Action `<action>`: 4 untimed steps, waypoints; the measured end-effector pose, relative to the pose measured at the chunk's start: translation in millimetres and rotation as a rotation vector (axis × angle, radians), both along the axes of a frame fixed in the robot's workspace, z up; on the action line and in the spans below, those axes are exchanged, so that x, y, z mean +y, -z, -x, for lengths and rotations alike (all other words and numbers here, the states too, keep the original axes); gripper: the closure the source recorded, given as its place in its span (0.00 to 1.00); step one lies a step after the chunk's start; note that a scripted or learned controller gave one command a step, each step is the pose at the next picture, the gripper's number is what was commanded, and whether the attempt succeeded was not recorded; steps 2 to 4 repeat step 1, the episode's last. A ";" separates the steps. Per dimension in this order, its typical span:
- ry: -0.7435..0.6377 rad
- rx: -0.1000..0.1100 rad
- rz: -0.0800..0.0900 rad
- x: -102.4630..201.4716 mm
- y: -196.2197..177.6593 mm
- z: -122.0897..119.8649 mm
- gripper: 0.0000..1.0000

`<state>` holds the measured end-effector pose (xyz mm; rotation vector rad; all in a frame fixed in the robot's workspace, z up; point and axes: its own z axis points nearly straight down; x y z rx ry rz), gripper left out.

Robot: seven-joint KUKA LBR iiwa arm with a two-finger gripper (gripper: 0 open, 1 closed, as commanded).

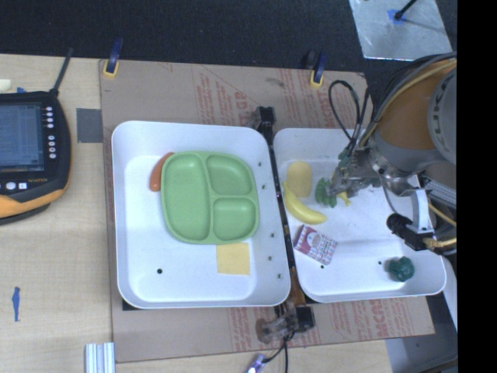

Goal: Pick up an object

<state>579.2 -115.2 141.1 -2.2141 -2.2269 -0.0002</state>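
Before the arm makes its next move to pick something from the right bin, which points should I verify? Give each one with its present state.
1. Gripper is over the right white bin: ok.
2. Small green object lies at the gripper's tip: ok.
3. That object sits between the fingers: cannot tell.
4. Yellow banana and pale yellow block lie apart from the tip: ok, but close.
5. Red-and-white packet and dark green round piece are out of the way: ok.
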 end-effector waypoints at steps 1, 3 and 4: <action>0.001 0.002 -0.001 71.4 -51.0 -11.6 1.00; 0.001 0.002 -0.001 71.4 -51.0 -11.6 1.00; 0.001 0.002 -0.001 71.4 -51.0 -11.6 1.00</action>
